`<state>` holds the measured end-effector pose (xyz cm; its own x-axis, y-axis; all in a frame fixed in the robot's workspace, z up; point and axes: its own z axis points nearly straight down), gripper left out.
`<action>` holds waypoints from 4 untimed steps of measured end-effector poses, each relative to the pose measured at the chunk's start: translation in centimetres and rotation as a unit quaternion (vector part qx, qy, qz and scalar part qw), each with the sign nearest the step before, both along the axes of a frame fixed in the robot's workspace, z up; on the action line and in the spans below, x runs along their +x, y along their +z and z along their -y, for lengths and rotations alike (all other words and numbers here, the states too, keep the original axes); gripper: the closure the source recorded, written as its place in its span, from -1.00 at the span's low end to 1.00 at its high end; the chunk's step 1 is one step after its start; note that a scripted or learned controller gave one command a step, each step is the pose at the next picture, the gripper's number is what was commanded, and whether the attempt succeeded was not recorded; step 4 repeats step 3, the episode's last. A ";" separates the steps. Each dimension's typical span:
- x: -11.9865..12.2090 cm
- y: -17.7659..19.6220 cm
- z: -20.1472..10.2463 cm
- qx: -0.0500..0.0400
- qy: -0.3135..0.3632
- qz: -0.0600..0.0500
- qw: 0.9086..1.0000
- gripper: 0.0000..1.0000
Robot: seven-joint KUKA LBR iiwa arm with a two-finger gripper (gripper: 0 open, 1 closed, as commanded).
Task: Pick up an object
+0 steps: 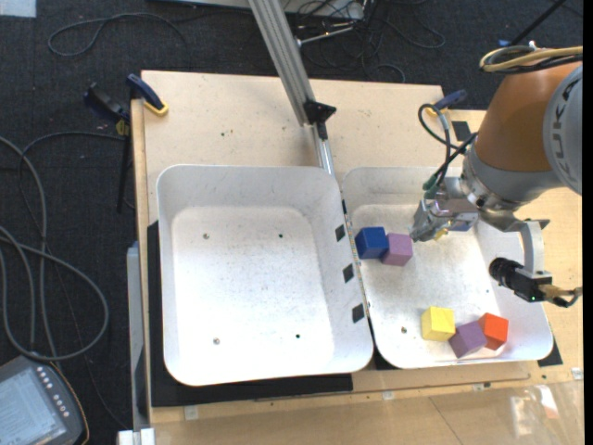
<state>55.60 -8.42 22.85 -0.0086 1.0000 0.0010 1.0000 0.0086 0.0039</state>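
The right bin [519, 336] holds several small blocks. A blue block [372, 243] and a light purple block [398, 248] sit side by side near its left wall. A yellow block [438, 323], a darker purple block [468, 337] and an orange block [496, 329] cluster near its front edge. My gripper [427, 227] hangs over the bin just right of the light purple block, its tip close to that block. Nothing shows between its fingers, and their spread is too small to read.
The left bin [185, 248] lies beside the right one on the wooden bench. A slanted metal pole [283, 49] runs down to the seam between the bins. Clamps sit at the bench's back left corner [139, 95]. Cables trail off the arm's wrist [523, 281].
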 end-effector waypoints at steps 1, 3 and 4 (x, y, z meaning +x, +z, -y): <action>2.2 -0.9 -5.3 0.000 0.000 -0.001 1.000 1.00; 5.5 -0.2 -14.9 0.000 -0.001 0.000 1.000 1.00; 5.5 -0.2 -14.9 0.000 -0.001 0.000 1.000 1.00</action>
